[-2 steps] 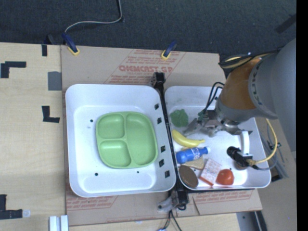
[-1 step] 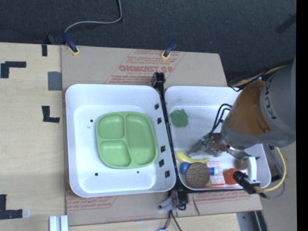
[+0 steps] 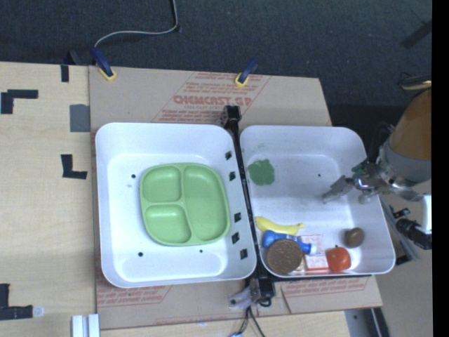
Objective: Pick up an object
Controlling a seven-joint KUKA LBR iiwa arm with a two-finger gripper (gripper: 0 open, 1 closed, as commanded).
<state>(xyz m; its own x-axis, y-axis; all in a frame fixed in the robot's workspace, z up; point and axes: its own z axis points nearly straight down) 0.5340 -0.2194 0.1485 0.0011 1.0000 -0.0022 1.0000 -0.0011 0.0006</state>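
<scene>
On the bench point(image 3: 42, 188), two white bins are sitting side by side on a cardboard sheet point(image 3: 203, 97). Left bin point(image 3: 112, 153) is carrying a green divided plate point(image 3: 185, 203) at its centre. Right bin point(image 3: 309, 142) is holding the small items: a green lump point(image 3: 262, 172) lying near its left wall toward the far edge; along its near edge, a brown round disc point(image 3: 283, 255), a yellow banana point(image 3: 278, 225), a blue piece point(image 3: 275, 239), a red-and-white card point(image 3: 316, 258), a red tomato-like ball point(image 3: 338, 259), and a small brown ball point(image 3: 354, 236) toward the right corner. The arm point(image 3: 410, 142) is reaching over the right wall; gripper point(image 3: 342, 186) is hanging over bare bin floor, nothing between its fingers; how far they are parted cannot be told. Nothing is crowding the gripper.
</scene>
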